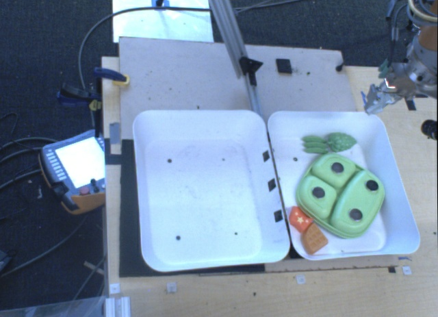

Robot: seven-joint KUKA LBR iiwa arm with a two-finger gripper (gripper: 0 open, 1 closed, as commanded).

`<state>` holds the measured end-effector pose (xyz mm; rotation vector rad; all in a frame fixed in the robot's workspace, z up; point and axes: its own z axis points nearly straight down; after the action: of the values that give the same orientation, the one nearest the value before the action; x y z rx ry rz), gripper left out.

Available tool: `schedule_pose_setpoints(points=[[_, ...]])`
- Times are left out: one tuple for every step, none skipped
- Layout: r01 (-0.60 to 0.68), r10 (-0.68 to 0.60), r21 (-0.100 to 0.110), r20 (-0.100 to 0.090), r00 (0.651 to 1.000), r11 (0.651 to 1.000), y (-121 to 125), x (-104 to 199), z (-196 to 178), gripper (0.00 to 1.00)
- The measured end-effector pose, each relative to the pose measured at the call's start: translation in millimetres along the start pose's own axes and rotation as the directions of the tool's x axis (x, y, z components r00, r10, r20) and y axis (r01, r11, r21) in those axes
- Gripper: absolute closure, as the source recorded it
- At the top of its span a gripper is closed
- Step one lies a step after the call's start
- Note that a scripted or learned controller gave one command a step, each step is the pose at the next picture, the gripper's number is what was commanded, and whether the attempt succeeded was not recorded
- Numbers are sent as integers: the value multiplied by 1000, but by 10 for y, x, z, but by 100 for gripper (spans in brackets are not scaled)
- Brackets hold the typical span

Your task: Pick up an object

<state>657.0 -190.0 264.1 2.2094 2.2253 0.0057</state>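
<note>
The right bin [397, 172] holds a green sectioned tray [341, 194] with dark dots in its wells. A green leafy toy vegetable [330, 143] lies just behind it. An orange-red block with a star [300, 218] and a tan waffle-like piece [315, 239] sit at the tray's front left corner. My gripper [378, 98] hangs at the bin's far right corner, above the rim and apart from every object. Nothing shows between its fingertips.
The left bin [157, 240] stands beside the right one, with black clips [272, 184] along the shared edge. A slanted metal pole [229, 28] crosses the back of the bench. A teach pendant [75, 170] and cables lie on the floor at left.
</note>
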Motion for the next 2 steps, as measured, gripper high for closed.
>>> schedule_pose_setpoints(points=[[2,-2,5,-2,1000,1000,-20,440,61,100],[4,-4,4,-3,1000,1000,30,1052,24,100]])
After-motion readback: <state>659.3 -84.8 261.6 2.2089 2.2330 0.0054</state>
